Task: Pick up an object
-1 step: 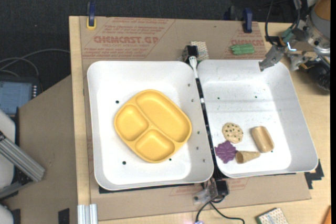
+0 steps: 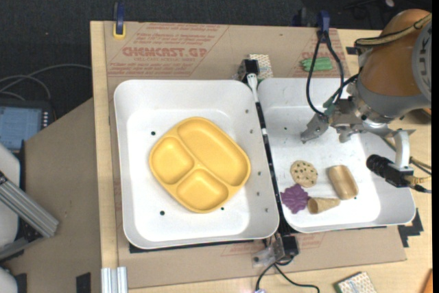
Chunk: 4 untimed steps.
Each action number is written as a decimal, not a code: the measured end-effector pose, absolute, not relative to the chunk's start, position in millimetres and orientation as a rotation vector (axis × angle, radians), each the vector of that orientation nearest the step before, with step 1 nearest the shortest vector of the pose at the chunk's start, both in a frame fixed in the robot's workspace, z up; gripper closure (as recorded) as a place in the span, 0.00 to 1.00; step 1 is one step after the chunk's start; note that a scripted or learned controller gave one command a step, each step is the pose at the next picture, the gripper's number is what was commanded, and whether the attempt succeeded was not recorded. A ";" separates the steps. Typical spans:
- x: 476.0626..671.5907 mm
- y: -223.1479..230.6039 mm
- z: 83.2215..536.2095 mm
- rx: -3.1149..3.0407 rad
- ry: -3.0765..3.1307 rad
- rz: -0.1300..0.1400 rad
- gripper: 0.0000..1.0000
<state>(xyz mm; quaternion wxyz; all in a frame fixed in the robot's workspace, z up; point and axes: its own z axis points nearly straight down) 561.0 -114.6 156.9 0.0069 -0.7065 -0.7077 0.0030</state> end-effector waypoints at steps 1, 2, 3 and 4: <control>519.7 -191.1 80.3 -2.226 -2.210 0.006 0.00; 482.2 -161.8 84.3 -2.219 -2.216 0.002 0.00; 484.8 -163.5 94.7 -2.226 -2.221 -0.001 1.00; 521.6 -71.7 190.1 -2.215 -2.238 -0.012 1.00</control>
